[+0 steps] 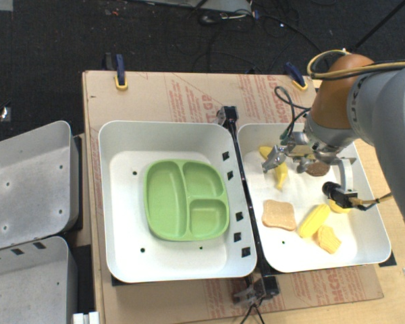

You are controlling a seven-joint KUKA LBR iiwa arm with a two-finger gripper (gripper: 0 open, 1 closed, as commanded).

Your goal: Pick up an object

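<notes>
The grey arm (385, 106) with its orange band (337, 90) reaches in from the right edge of the frame and bends down over the upper part of the right-hand bin (371, 248). Its end effector (278, 162) hangs low at the bin's upper left, just above a small yellow piece (281, 175) that lies beside it; whether it is released or clenched cannot be told, nor whether it touches the piece. Another yellow bit (265, 152) sits just above and left of it. Lower in the same bin lie a tan slice of toast (279, 214), a yellow block (313, 220) and an orange-yellow wedge (328, 239) close together. The left-hand bin (121, 248) holds a green divided plate (187, 199). Both bins rest on the cardboard-covered surface (162, 93).
</notes>
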